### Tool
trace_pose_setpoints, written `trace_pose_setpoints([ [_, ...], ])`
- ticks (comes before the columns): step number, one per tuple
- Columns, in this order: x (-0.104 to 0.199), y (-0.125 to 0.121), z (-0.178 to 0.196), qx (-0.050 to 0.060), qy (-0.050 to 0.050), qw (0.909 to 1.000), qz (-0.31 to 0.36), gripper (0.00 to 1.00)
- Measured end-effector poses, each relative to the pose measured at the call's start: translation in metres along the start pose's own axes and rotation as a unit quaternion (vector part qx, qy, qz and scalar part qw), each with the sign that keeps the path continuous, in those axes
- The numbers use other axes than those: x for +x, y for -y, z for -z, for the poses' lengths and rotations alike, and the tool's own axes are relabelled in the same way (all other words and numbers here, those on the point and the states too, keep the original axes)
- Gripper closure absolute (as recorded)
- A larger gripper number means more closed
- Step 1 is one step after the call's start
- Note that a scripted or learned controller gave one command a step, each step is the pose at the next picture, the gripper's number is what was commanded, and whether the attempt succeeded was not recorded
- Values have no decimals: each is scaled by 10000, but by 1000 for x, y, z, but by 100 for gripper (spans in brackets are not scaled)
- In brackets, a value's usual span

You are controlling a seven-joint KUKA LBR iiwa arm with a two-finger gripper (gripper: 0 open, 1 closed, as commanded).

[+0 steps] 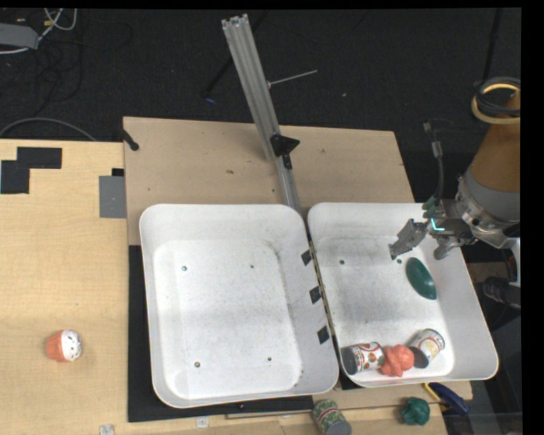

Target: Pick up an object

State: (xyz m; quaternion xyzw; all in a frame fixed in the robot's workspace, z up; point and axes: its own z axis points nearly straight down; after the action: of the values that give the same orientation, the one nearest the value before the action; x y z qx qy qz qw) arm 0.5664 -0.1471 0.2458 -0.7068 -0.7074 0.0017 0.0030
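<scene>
We see the end effector [425, 240] above the right white bin [365, 280], fingers spread wide and holding nothing. Just below it lies a dark green oval object [421, 279].

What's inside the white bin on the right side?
The right white bin holds a dark green oval object, two small cans and a red-orange lumpy toy between them. Anything beneath the toy is covered.

This looks like a robotics lab: a plywood bench [212, 161] bears two shallow white bins [225, 306], an aluminium rail [259, 102] slants overhead, loose cables [51, 25] trail over the dark floor, and the grey-and-orange arm [497, 170] probably belongs to a test rig.
</scene>
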Motion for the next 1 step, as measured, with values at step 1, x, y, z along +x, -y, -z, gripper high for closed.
trace_pose_setpoints([
  [1, -1, -1, 2, -20, 4, 10000, -7, 0],
])
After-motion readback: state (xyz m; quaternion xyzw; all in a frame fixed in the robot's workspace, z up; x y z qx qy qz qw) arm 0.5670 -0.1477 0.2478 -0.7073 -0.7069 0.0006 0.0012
